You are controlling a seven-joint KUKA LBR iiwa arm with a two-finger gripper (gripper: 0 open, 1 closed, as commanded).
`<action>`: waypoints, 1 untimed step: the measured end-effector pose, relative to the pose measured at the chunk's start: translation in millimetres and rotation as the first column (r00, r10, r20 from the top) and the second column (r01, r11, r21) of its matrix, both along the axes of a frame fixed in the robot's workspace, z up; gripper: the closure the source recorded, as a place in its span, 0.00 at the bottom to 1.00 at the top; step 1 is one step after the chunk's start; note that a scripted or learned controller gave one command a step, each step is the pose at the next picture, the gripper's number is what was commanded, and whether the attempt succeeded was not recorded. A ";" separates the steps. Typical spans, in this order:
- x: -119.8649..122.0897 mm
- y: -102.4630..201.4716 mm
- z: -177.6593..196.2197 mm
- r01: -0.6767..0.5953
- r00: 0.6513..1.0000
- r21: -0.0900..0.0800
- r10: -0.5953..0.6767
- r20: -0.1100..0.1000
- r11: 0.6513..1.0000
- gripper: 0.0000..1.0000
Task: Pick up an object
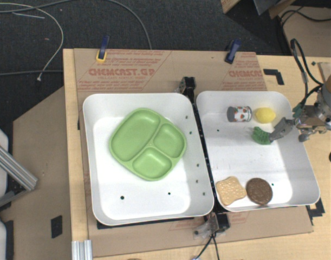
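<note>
My gripper [293, 127] sits at the right rim of the right bin [295, 169], its two grey fingers spread apart: one finger [280, 130] angles down to the left and reaches just beside a small green object [260, 135], the other lies out by the rim. Nothing is between the fingers; I cannot tell whether the near finger touches the green piece or only stands next to it. That green piece is lumpy and dark-leaved in look, lying in the bin's upper right part. Just above it lies a smooth yellow lemon-shaped object [265, 115], and left of that a small can [239, 114] on its side with a red and white label. Near the bin's front edge rest a pale square cracker-like piece [231, 190] and a round brown cookie-like disc [259, 191], close together. The left bin [100, 199] holds a light green divided plate [148, 143] with three compartments, turned at a slant. Both bins are shallow, white and glossy with rounded corners, standing on a cardboard sheet [154, 64] printed with red letters and held by two blue clamps [103, 46] at its far edge. Beyond is dark carpet [154, 10] with thin cables.
</note>
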State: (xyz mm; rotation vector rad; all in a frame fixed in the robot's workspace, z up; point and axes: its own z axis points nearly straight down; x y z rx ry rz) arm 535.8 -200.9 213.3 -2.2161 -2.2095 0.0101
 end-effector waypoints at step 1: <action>3.0 0.4 6.3 -0.003 1.000 -0.003 0.003 0.012 1.000 0.00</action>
